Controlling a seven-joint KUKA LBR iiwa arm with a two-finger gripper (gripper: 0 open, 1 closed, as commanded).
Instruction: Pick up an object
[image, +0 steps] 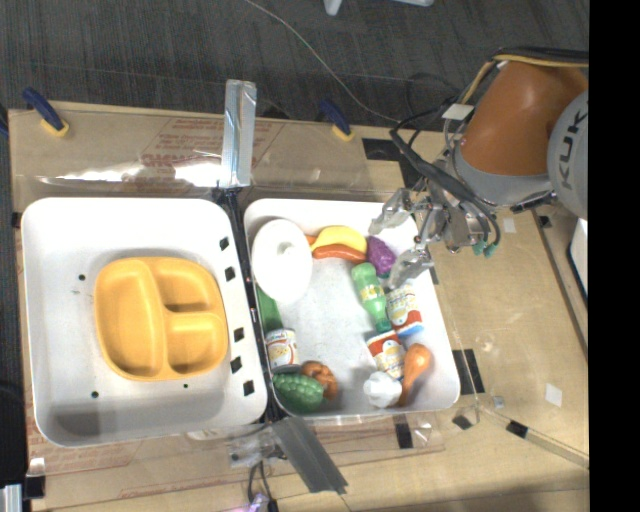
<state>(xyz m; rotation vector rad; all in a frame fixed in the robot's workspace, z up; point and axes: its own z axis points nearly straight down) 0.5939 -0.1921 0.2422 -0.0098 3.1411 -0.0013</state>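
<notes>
My pincer (405, 240) hangs over the upper right corner of the right bin (330, 300), its bare metal fingers spread apart with nothing between them. One finger reaches toward the bin's top rim, the other points down at the purple piece (381, 252).

Everything I might pick lies in that bin. The purple piece is small, rounded and glossy, just below my pincer. Touching it to the left is a smooth yellow banana-shaped toy (338, 238) with an orange strip (338, 253) along its lower edge. Left of those sits a matte white disc (281, 260), round and flat-topped. Below the purple piece a shiny green bottle (371, 292) lies slanted, and under it a small labelled can (404, 306) and a red-and-white cup (387, 351). Near the bin's lower right corner rest a tapered orange carrot shape (414, 366) and a white lump (381, 390). Along the bottom are a bumpy green piece (299, 391), a small orange-brown thing (320, 375) and another labelled can (281, 349).

The left bin (50, 330) holds a smooth yellow plastic tray (160, 318), rounded and divided into compartments.
</notes>
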